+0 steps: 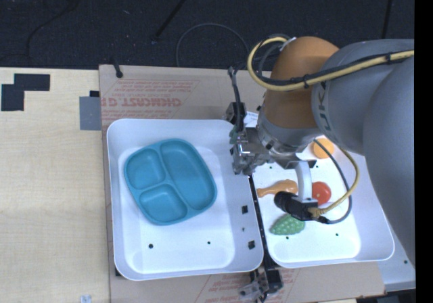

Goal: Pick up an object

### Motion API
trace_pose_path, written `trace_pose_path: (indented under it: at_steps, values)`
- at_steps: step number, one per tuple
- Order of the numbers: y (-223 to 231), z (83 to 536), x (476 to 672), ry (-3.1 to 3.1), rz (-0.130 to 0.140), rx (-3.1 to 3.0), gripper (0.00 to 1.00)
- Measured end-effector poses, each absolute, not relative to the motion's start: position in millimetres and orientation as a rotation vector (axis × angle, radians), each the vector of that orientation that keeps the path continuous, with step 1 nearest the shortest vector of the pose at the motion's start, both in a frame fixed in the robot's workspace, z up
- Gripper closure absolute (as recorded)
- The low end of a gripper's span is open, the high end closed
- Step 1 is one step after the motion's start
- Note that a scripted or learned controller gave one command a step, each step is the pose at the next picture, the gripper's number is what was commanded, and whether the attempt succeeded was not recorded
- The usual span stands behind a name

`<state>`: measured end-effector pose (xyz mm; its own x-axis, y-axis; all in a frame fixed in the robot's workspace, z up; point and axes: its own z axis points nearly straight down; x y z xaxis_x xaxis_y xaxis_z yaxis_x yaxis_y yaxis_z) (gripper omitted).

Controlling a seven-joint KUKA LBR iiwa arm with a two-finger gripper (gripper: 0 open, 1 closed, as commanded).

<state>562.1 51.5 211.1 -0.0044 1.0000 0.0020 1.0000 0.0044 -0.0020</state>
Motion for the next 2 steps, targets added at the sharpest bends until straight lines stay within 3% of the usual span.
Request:
trace_pose_path:
  at_steps: [1,2]
  values:
    - [102.9,225.0,562.0,-2.224,0.001,-2.215,1.00]
    - [101.1,224.3,561.5,-2.222,0.005,-2.217,0.00]
